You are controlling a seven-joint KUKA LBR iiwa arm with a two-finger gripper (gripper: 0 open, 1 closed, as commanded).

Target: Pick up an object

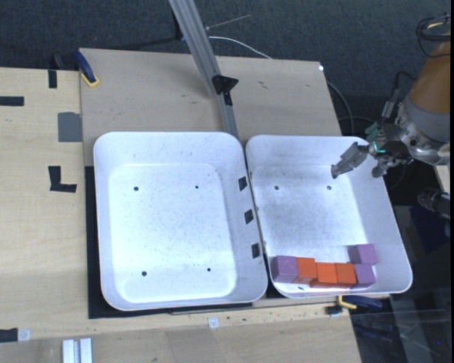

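Hovering at the right bin's (378, 203) far right rim, the gripper (367, 159) shows spread fingers holding nothing. Purple and orange blocks (325, 269) lie well below them, packed against the near wall, so a descent risks jamming.

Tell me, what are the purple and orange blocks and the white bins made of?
The purple blocks and orange blocks look like matte foam or painted wood: flat colour, no shine. The white bins look like moulded plastic: smooth, rounded rims and faint speckling.
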